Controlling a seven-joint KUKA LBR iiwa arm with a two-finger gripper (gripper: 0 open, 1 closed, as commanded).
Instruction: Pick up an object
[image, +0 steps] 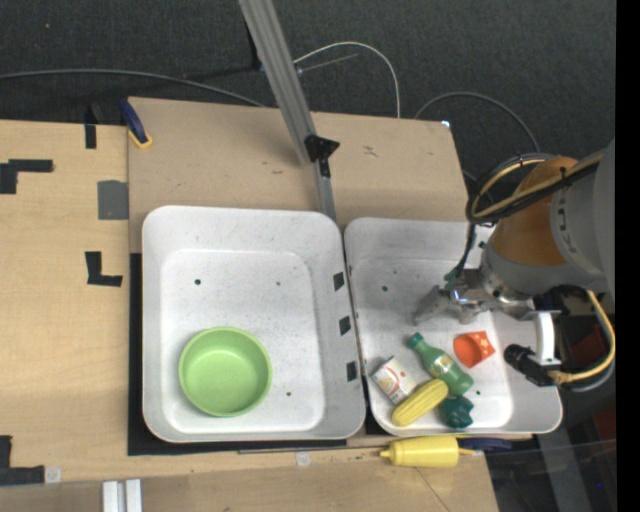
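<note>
My gripper (446, 303) hangs over the middle of the right bin (400, 250), open, with nothing between its fingers. Just below it lie the bin's objects. An orange piece (474, 347) sits to the lower right of the fingertips. A green bottle (440, 365) lies slantwise beside it. Further toward the front edge are a yellow corn cob (420, 401), a small white and red can (392, 379) and a dark green lump (456, 411).
A light green bowl (225, 371) stands in the front of the left bin (240, 235). A yellow bottle (424, 452) lies on the bench just outside the right bin's front rim. A slanted metal pole (290, 90) rises behind the bins.
</note>
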